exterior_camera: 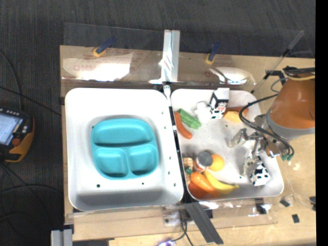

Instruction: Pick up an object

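The gripper hangs low in the right bin; whether it grips anything cannot be told. Just below it lies a small black-and-white spotted toy.

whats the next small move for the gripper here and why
Probably a short drop straight down. The gripper hovers in the right bin just above the black-and-white cow toy, with nothing seen between its fingers, so lowering around the toy comes before closing.

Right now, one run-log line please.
pincer: low in right bin | nearest: cow-print toy | grasp: unconfirmed | left bin: teal tray
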